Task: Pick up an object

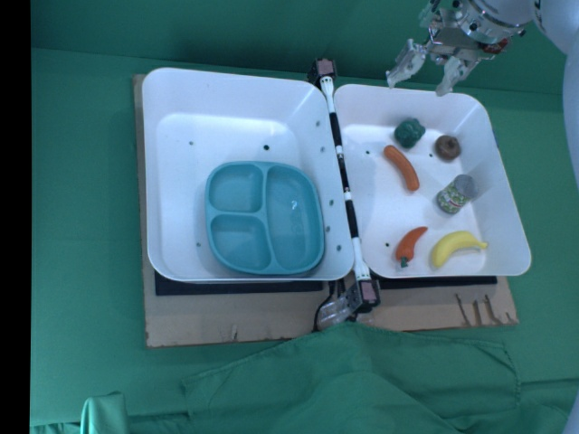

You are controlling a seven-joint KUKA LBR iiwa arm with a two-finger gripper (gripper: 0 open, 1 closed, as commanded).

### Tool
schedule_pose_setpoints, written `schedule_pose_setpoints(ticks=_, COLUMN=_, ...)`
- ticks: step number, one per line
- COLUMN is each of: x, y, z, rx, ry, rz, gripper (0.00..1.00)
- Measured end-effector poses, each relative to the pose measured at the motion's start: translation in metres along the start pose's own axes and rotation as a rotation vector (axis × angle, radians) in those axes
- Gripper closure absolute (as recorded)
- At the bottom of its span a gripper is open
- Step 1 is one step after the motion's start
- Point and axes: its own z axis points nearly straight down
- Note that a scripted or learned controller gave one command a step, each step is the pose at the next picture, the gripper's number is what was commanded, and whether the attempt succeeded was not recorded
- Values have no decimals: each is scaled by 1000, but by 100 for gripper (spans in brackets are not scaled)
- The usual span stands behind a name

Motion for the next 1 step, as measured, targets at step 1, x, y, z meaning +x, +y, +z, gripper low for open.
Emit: schedule_pose_setpoints(ticks=1, x=-18, y=0, z=110, rx=-9, ry=-6, rz=0, gripper=0)
